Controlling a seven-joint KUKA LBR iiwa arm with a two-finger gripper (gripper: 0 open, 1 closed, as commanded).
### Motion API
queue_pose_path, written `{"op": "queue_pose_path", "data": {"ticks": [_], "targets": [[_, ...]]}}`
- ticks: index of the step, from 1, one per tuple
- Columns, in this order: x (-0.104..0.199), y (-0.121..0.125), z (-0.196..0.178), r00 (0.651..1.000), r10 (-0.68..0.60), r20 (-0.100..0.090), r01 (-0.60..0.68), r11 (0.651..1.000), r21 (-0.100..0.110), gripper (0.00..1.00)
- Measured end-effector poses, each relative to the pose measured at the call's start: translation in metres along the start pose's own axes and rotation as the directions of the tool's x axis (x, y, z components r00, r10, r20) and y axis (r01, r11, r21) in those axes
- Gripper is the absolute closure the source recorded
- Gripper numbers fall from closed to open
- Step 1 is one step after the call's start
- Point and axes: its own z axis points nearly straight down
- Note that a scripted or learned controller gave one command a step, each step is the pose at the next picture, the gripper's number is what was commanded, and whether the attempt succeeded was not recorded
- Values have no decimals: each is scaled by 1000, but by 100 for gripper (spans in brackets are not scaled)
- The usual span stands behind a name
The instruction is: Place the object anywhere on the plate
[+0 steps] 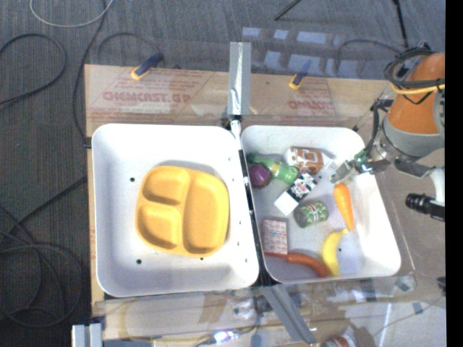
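A yellow plate (184,210) with three compartments lies in the left bin (116,157). The right bin (380,244) holds the loose objects: an orange carrot (344,205), a yellow banana (331,251), a green can (311,213), a purple eggplant (258,174), a brown and white box (305,157), a pink packet (275,236) and a red sausage-shaped piece (307,263). My gripper (356,165) hangs over the right bin's far right corner, just above the carrot's upper end. Nothing shows in its grasp.
A green piece (283,170), a black and white item (303,186) and a white block (286,204) crowd the middle of the right bin. A raised divider (244,194) separates the bins. The arm's orange band (419,100) stands at the right.
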Motion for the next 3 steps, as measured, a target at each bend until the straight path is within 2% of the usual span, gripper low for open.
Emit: {"op": "queue_pose_path", "data": {"ticks": [1,2,3], "targets": [[81,72,-36,1000,-1,2,1,1000,0,100],[151,77,-29,998,-60,2,60,998,2,100],[153,115,-29,977,-215,5,215,977,2,100]]}}
